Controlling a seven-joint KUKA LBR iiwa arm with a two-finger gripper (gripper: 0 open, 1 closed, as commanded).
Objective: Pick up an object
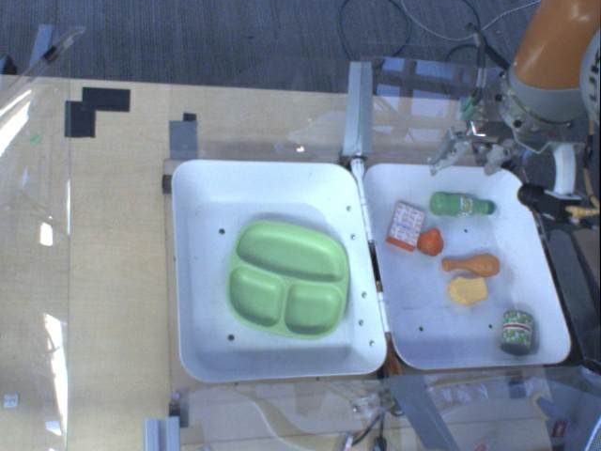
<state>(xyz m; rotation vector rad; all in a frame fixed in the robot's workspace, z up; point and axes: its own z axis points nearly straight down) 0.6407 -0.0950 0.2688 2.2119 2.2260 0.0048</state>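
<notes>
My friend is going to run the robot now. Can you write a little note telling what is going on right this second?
End effector: above the far edge of the right bin, fingers spread open, holding nothing.
Right bin: green bottle lying on its side, small card box, red ball, orange drumstick-shaped toy, yellow piece, dark can.
Left bin: green divided plate.
Done: nothing picked up yet.
Left: go down, grasp one object and lift it. The bottle looks closest.

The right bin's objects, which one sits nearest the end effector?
The green bottle, lying on its side at the far end of the right bin, just below the end effector. The other items lie farther toward the near edge.
</notes>
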